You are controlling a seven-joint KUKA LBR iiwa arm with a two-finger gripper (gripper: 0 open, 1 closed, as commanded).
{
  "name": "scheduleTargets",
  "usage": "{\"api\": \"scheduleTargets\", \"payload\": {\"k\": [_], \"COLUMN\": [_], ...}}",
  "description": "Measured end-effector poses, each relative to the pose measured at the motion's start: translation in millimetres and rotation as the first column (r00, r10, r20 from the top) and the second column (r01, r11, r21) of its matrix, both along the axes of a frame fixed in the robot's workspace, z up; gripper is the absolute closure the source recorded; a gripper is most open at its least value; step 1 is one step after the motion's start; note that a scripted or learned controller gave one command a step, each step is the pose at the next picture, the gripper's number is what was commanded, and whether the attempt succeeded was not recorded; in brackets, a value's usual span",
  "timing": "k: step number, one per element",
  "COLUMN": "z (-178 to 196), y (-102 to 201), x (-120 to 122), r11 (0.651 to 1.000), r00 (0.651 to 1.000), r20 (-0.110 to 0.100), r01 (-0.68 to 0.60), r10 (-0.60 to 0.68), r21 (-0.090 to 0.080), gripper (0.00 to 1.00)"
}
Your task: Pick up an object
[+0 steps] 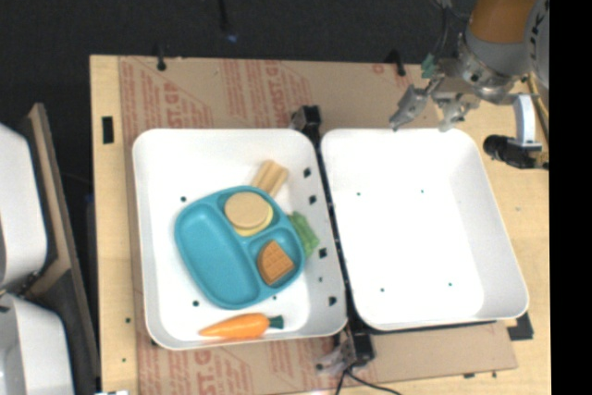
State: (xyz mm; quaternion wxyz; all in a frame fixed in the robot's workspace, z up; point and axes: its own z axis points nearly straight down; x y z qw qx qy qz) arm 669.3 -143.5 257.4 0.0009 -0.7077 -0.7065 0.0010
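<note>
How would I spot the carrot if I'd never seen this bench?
Start at the left white bin, the one holding a blue tray. Go to that bin's near edge, just below the tray. The carrot lies there on its side: the one bright orange thing, long and tapered, with a small green stub.

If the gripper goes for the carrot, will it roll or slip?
The carrot looks rounded and tapered, so a push would probably roll it in a curve. Its smooth, plastic-looking skin may slip along the taper. It lies close to the bin wall, likely crowding one side.

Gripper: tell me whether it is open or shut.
Open. The gripper hangs over the far rim of the right bin, its two fingers spread apart with nothing between them.
</note>
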Motion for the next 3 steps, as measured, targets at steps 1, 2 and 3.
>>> {"api": "scheduleTargets", "payload": {"k": [1, 2, 3], "z": [-46, -49, -70], "y": [-15, -38, -65], "x": [13, 12, -3], "r11": [1.0, 1.0, 1.0], "r00": [1.0, 1.0, 1.0], "r20": [-0.001, 0.003, 0.002], "r01": [0.0, 0.0, 0.001], "r10": [0.0, 0.0, -0.001], "r21": [0.0, -0.001, -0.001], "gripper": [0.0, 0.0, 0.0]}}
